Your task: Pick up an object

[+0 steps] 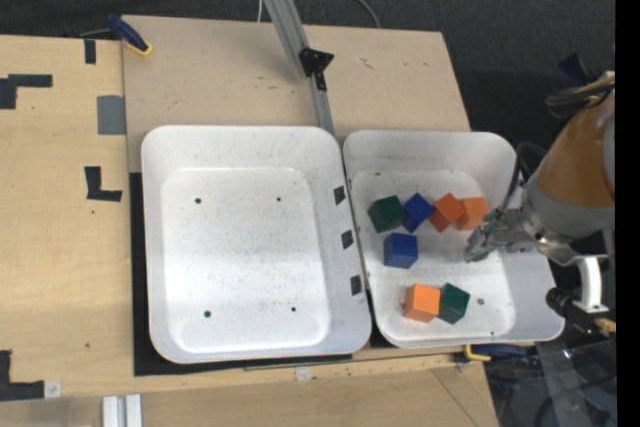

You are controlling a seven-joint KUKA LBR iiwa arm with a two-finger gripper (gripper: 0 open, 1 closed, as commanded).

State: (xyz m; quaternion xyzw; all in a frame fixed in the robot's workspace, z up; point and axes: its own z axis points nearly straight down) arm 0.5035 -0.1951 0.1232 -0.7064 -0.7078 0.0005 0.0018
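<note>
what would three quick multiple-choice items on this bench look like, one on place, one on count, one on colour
1. The blocks lie in: A the left bin, B the right bin, C the bare bench.
2. Blue blocks in view: A one, B two, C four.
3. The block nearest the gripper is: A orange, B green, C blue.

Answers: 1 B, all blocks sit in the bin on the arm's side. 2 B, one blue block among the upper row, another below it. 3 A, an orange block lies just beside the fingers.
</note>
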